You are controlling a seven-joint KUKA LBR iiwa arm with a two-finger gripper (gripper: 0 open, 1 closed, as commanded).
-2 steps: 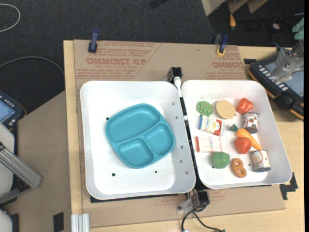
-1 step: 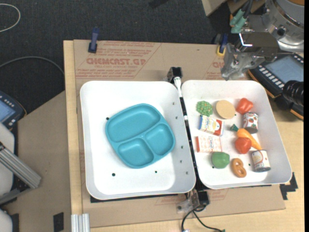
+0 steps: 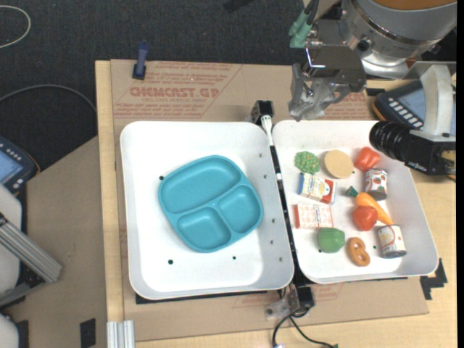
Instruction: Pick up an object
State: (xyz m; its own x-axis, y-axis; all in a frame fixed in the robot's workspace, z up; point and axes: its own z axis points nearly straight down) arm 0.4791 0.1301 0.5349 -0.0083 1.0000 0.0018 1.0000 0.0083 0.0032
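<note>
**Me:** Starting at the near edge of the right bin (image 3: 417,263): a pretzel (image 3: 357,251), a small can (image 3: 391,241) and a green ball-like piece (image 3: 330,239). Behind them a tomato (image 3: 364,217), a carrot (image 3: 373,205) and two small cartons (image 3: 314,201). Farthest back are a second can (image 3: 376,183), a red pepper (image 3: 367,158), a tan disc (image 3: 338,164) and a green leafy piece (image 3: 307,161). The left bin (image 3: 145,259) has only the blue divided plate (image 3: 210,203).

**Colleague:** What worries you?

**Me:** Crowding. The pieces lie nearly touching, so I'd guess a descent onto one could nudge a neighbour or close on two. The round ones look likely to roll out of a pinch.

**Colleague:** And the gripper?

**Me:** The gripper (image 3: 310,104) hangs above the cardboard just past the far rim of the right bin, touching nothing that I can see and carrying nothing. Whether it's spread or closed, I can't tell.
</note>
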